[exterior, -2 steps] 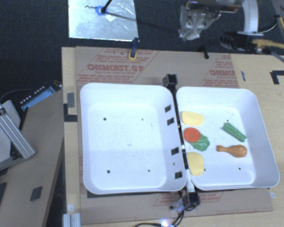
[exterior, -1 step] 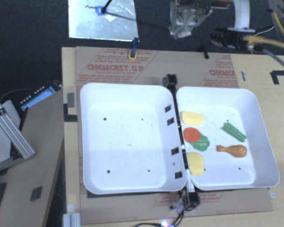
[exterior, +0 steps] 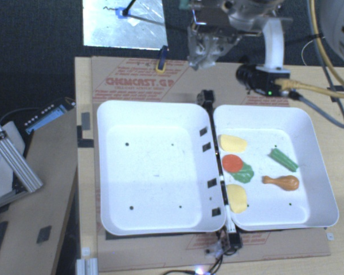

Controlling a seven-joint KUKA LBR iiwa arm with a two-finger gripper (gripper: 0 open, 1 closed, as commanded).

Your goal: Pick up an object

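The gripper (exterior: 203, 53) hangs high above the bench, beyond the far rim of the right bin (exterior: 309, 153), over the cardboard sheet (exterior: 137, 82). From this slanted view I cannot tell how its jaws are set; nothing shows between them.

All the pickable things lie in the right bin. Taking that bin's divider edge as the landmark: a yellow piece (exterior: 233, 142) sits just beside it at the far end, a red disc (exterior: 232, 162) comes next toward the camera, touching a green leaf (exterior: 244, 173), and a second yellow piece (exterior: 237, 197) lies nearest the camera. Well away from the divider lie a green pod (exterior: 283, 158) and a drumstick (exterior: 281, 181).

The left bin (exterior: 155, 165) holds nothing to take.

The coming move probably turns on this: every candidate lies toward the camera and below the gripper, and the far yellow piece looks nearest. The drumstick's long axis runs across the bin; the pod's runs diagonally.
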